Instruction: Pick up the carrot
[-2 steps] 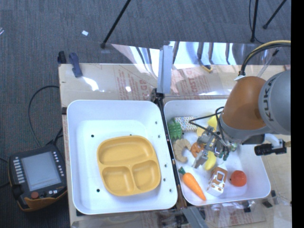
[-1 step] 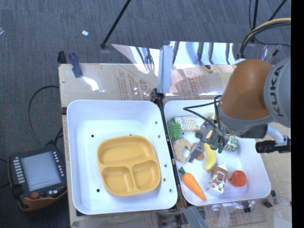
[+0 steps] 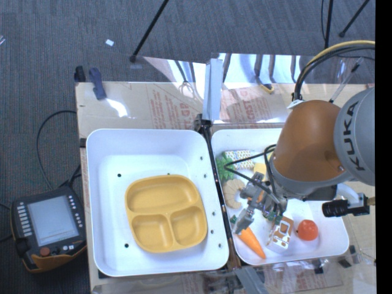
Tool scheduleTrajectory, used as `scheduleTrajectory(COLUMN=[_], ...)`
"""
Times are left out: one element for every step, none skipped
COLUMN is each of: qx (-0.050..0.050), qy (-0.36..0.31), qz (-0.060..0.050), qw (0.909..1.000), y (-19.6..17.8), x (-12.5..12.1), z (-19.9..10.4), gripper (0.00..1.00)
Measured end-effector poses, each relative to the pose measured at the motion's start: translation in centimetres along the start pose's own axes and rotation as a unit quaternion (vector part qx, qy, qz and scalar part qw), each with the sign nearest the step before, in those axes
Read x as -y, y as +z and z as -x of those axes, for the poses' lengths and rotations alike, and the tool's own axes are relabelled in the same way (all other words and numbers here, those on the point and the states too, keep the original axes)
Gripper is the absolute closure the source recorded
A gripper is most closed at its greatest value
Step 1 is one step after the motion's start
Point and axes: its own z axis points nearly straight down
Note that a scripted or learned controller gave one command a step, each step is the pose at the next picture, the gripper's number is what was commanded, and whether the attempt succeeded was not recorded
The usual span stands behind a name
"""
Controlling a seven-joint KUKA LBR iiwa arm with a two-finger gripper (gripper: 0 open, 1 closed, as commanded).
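Carrot [image 3: 252, 241] lies flat on the floor of the right bin [image 3: 334, 245], near its front-left corner, thick end up-left, tip pointing down-right. I see the claw [image 3: 247, 218] just above the carrot's thick end, angled down-left from the wrist. One dark finger [image 3: 243, 223] seems to meet the top of the carrot, but I cannot tell from this angle whether it is real contact or just overlap. I also cannot tell if the claw is apart or together; the tips blur into the wiring and the carrot's green stub. Nothing reads as clamped: the carrot sits on the bin floor.

Right of the claw: a small white-and-orange block [image 3: 281, 233], tilted, just beside the carrot's tip side. Further right, a red tomato-like ball [image 3: 307, 229], apart from the block. Above-left of the claw: a pale round piece [image 3: 232, 193] and some green stuff [image 3: 222, 171] against the bin's left wall, plus a striped packet [image 3: 239, 155] further back, partly hidden by cables.

Far left of the claw, in the left bin [image 3: 110, 164]: a yellow three-compartment tray [image 3: 165, 213], lying flat, roughly centred.

The arm's orange band [image 3: 306, 143] covers the back right of the right bin. Both bins sit on the counter [image 3: 159, 106]. A teach pendant [image 3: 48, 225] rests on the floor, far left.
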Motion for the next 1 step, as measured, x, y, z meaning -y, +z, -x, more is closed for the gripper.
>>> scheduleTrajectory(qx=[0.000], qy=[-0.065], qz=[-0.001], qw=[0.9979], y=[0.06], x=[-3.78], z=[-3.48], gripper=[0.00])
